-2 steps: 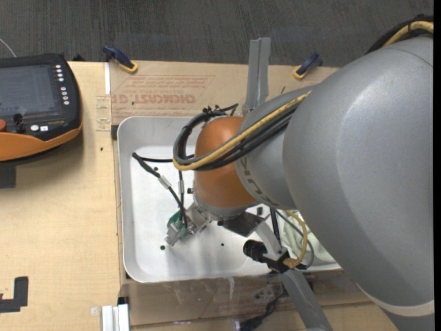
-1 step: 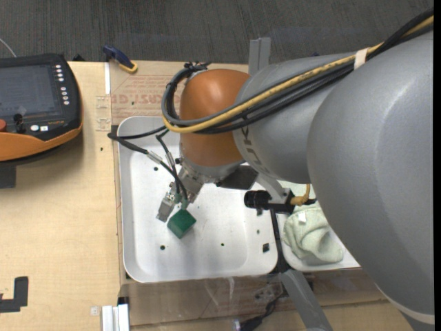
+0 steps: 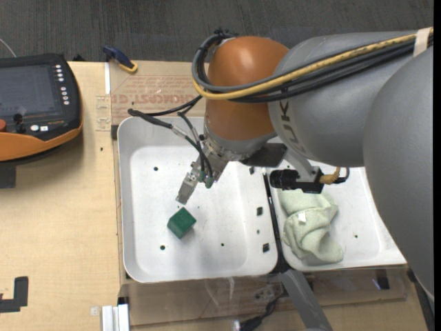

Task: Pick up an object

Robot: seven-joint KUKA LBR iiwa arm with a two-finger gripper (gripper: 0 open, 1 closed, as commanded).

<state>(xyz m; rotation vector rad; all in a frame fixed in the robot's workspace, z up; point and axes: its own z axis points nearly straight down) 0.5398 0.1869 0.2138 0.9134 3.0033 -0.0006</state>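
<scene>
Cube (image 3: 181,223) lay in the left bin (image 3: 138,254), not yet lifted. The hand (image 3: 187,193) hung just above it, tilted down; I could not tell its state. The grasp and lift remained.

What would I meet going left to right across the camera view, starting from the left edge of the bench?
Orange-rimmed control pendant → green cube in the left bin → pale folded cloth in the right bin.
</scene>
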